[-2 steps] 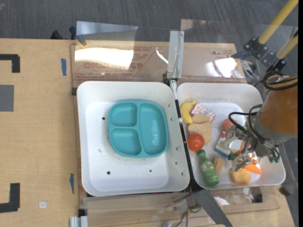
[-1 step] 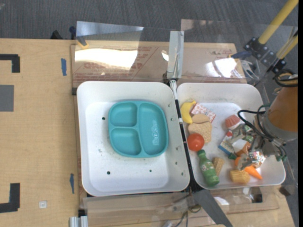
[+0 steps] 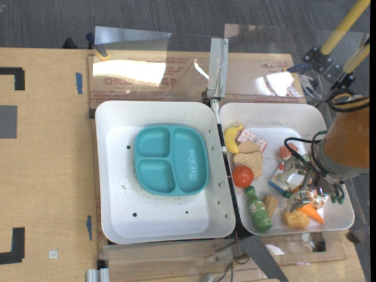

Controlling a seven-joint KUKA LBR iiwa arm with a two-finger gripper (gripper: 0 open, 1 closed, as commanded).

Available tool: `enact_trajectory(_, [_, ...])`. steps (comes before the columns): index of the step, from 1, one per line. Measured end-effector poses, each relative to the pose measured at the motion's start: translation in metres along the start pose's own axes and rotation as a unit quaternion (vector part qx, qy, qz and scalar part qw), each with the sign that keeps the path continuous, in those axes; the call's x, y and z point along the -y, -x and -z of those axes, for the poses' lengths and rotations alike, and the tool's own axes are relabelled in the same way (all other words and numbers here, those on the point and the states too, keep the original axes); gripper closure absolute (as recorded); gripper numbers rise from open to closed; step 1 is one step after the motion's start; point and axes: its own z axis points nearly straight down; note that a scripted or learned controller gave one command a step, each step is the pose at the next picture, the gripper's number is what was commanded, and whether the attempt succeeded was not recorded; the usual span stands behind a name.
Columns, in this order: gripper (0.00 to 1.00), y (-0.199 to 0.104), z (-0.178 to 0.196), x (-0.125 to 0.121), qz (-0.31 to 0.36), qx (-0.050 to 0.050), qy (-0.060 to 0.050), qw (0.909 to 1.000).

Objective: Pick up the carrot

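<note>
The robot's two-finger gripper [image 3: 309, 188] hangs low over the near right corner of the right-hand shallow white bin [image 3: 276, 111], its metal and cabling crowded together so that whether its fingers are parted or closed cannot be told. The small orange carrot [image 3: 312, 211] lies on the bin floor just beneath and in front of it, pointing toward the right wall, with nothing visibly clamped around it. A yellow ridged block of toy food [image 3: 295, 218] sits touching the carrot's left side. Further left lie a tan cracker-like piece [image 3: 271, 204], a green plastic bottle [image 3: 257, 208], a red tomato-like ball [image 3: 242, 175], a beige slice of toy bread [image 3: 249, 157], a yellow banana [image 3: 232, 137] and a pink-and-white packet [image 3: 253, 137]. The arm's orange band [image 3: 349, 143] looms above the bin's right rim. In the left-hand white bin [image 3: 111, 175], a teal three-compartment plastic plate [image 3: 172, 159] rests near the centre.
</note>
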Motion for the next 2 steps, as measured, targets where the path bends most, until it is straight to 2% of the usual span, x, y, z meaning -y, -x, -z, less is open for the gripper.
enact_trajectory(1, [0.00, 0.000, 0.000, 0.007, 0.201, 0.004, 0.000, 0.9796])
enact_trajectory(2, [0.00, 0.006, -0.001, 0.018, 0.096, -0.004, 0.008, 0.9954])
